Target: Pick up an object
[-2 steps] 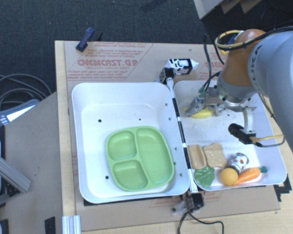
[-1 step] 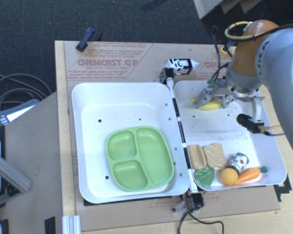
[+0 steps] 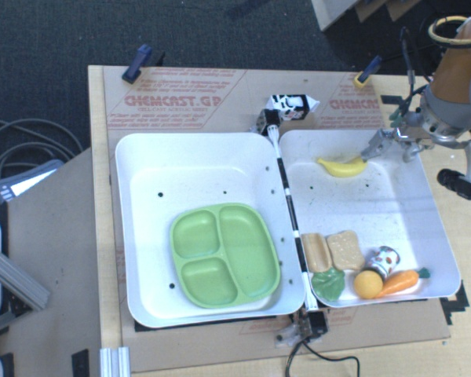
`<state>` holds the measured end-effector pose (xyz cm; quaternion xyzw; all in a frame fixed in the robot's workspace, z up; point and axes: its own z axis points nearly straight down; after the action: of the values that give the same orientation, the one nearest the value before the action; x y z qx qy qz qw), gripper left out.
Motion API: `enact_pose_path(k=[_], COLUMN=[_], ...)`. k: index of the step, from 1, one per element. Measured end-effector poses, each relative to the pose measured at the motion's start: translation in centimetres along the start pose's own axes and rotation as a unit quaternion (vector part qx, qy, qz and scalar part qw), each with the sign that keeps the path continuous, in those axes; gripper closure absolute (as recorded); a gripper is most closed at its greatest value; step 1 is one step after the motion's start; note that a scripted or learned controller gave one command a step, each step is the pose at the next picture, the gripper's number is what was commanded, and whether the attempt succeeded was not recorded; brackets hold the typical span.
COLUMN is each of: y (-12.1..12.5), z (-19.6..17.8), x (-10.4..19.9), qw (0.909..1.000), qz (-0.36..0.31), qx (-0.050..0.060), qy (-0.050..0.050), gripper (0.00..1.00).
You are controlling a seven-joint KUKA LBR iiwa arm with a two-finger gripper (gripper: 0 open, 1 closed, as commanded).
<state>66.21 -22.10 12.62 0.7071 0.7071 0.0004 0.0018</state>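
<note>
Since the gripper [image 3: 374, 149], fingers too small to tell apart, hovers at the banana's [image 3: 341, 166] right tip, its long axis runs leftward

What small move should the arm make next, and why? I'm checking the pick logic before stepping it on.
Probably a short descent toward the banana. The gripper sits at the banana's right end, near the right bin's back wall, and nothing shows between its fingers. The banana lies alone, far from the toy food clustered at the front.
</note>
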Motion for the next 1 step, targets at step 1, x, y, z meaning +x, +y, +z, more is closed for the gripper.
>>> enact_pose_path(k=[1], y=[0.48], z=[-0.66], x=[8.02], qw=[1.0000], qz=[-0.001], qx=[0.002], qy=[0.002], gripper=[0.00])
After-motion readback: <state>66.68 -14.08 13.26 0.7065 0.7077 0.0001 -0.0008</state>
